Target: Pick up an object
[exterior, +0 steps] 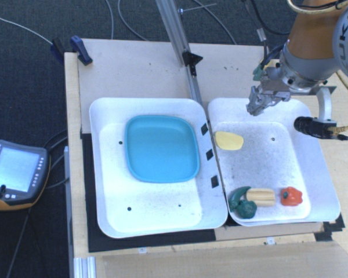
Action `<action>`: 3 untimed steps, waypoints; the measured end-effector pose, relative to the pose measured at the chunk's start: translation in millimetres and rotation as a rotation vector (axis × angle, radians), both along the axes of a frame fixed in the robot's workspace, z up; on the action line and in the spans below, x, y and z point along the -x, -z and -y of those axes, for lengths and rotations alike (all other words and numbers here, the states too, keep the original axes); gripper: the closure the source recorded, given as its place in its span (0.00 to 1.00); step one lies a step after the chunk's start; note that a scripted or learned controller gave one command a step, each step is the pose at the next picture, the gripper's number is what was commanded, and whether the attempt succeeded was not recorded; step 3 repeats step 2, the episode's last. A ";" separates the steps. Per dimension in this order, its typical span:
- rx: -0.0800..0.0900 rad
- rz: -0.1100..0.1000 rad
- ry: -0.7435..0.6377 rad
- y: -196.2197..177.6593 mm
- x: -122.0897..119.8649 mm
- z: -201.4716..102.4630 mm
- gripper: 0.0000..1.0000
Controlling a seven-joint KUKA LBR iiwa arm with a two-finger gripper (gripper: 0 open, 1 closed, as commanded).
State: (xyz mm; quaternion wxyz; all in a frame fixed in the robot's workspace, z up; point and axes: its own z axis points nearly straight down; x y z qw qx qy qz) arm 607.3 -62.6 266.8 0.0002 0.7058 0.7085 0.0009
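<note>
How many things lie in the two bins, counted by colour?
Blue: 1, plate, left bin
Yellow: 1, piece, right bin
Green: 1, item
Tan: 1, block
Red: 1, pepper
Total: 5

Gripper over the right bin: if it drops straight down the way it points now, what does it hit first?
Probably bare bin floor. The gripper hangs above the far edge of the right bin, and the yellow piece lies nearer the camera and to the left, seemingly off that line. Depth is hard to judge from this slant.
</note>
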 end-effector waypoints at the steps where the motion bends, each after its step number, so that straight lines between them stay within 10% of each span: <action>1: 0.000 -0.002 -0.001 14.3 8.7 -55.8 1.00; 2: 0.000 -0.001 -0.002 17.6 19.4 -117.3 1.00; 3: 0.000 -0.001 -0.002 17.6 19.4 -117.3 1.00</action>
